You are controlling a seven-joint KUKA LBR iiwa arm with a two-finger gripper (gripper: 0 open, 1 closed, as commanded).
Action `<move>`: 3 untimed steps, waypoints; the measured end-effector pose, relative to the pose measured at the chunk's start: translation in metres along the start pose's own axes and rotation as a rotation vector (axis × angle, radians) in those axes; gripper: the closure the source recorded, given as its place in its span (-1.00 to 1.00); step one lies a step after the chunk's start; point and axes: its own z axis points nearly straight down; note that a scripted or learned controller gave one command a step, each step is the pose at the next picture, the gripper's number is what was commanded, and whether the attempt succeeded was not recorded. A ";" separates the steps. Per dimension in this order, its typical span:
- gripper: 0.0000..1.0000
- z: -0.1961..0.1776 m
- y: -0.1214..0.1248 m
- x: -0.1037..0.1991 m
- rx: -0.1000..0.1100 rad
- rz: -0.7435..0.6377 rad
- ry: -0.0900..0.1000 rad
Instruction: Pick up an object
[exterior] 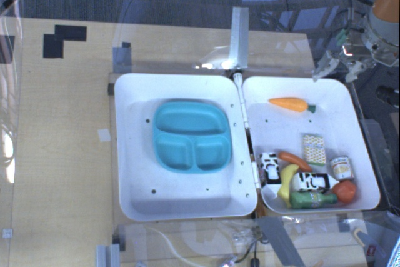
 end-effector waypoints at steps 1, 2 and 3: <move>-1.00 0.111 0.017 0.033 0.001 -0.114 0.001; -1.00 0.178 0.021 0.054 -0.007 -0.130 -0.002; -1.00 0.177 0.020 0.045 -0.001 0.252 0.001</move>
